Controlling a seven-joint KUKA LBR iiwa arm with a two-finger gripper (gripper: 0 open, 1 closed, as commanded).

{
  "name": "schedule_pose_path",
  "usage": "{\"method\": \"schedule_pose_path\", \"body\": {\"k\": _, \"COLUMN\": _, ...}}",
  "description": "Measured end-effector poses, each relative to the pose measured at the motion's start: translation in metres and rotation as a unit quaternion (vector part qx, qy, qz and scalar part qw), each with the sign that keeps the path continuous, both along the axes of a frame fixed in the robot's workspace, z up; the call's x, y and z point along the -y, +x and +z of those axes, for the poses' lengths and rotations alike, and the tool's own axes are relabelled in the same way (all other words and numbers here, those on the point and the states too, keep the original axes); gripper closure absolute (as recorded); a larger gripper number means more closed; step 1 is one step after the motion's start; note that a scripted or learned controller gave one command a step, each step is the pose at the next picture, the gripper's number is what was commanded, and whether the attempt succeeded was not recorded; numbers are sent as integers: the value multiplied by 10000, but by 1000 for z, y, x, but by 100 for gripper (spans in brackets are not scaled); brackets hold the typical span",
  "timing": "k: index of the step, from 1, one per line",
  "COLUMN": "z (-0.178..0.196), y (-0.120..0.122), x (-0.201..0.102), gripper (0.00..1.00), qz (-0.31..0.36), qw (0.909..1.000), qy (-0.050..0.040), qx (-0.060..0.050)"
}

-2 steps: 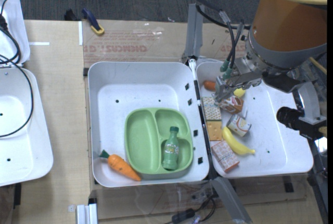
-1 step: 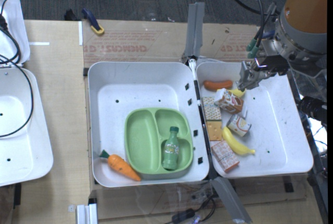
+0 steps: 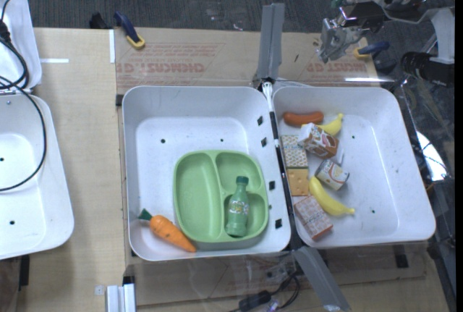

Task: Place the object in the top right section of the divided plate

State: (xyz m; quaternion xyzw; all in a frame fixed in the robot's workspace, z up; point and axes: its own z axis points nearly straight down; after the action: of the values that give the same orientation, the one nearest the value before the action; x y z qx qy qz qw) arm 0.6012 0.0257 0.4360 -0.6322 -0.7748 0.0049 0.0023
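Observation:
A green divided plate [image 3: 195,195] lies in the left bin [image 3: 145,122]. A small green bottle [image 3: 238,208] rests in the plate's right side, its cap pointing toward the far edge and its body over the lower right section. The top right section [image 3: 235,162] holds nothing. An orange carrot [image 3: 170,231] lies in the bin against the plate's near left rim. My gripper [image 3: 337,39] hangs high over the bench beyond the far left corner of the right bin [image 3: 391,158], well away from the plate, with nothing seen in it.
The right bin holds a sausage [image 3: 303,117], two bananas [image 3: 331,198], small cartons [image 3: 318,142] and crackers [image 3: 296,182] along its left side. A grey post [image 3: 270,43] rises behind the divider between the bins. A blue clamp [image 3: 128,30] lies at the far left.

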Motion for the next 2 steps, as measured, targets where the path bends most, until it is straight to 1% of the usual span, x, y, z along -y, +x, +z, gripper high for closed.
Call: {"method": "schedule_pose_path", "body": {"k": 2, "z": 8, "y": 4, "x": -2, "gripper": 100, "qz": 27, "qw": 9999, "qy": -40, "qx": -93}}
